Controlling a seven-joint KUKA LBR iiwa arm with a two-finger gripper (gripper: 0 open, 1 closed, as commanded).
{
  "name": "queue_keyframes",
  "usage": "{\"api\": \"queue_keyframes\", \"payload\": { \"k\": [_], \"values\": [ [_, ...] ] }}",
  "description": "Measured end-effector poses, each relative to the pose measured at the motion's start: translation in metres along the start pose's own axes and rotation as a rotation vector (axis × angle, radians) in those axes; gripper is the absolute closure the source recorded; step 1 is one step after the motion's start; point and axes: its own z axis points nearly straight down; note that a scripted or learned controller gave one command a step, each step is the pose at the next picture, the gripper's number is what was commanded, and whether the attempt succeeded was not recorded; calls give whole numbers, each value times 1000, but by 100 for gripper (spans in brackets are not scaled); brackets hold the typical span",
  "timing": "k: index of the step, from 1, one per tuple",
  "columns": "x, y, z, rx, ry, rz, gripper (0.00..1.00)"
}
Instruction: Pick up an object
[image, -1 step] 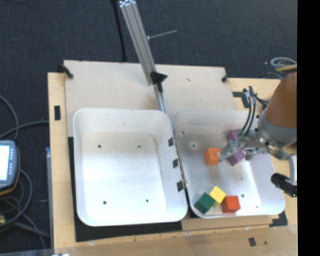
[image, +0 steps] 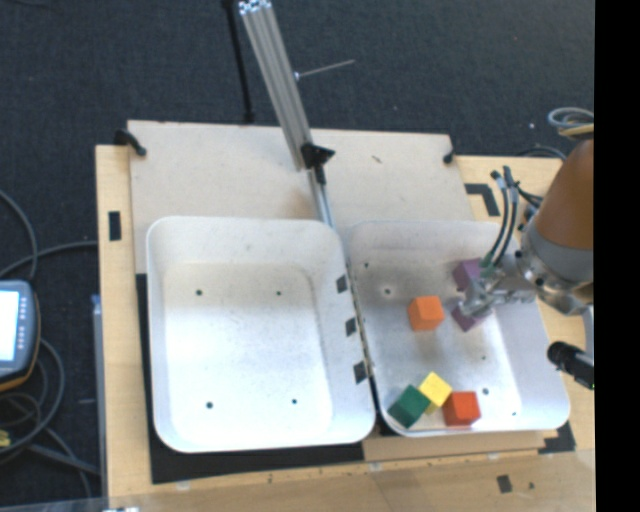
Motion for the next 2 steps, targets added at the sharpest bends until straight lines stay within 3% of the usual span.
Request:
{"api": "queue_keyframes", "payload": {
  "k": [1,2],
  "values": [
    [0,0,1,1,0,1,0],
    [53,8,120,7,2,-8,0]
  ]
}}
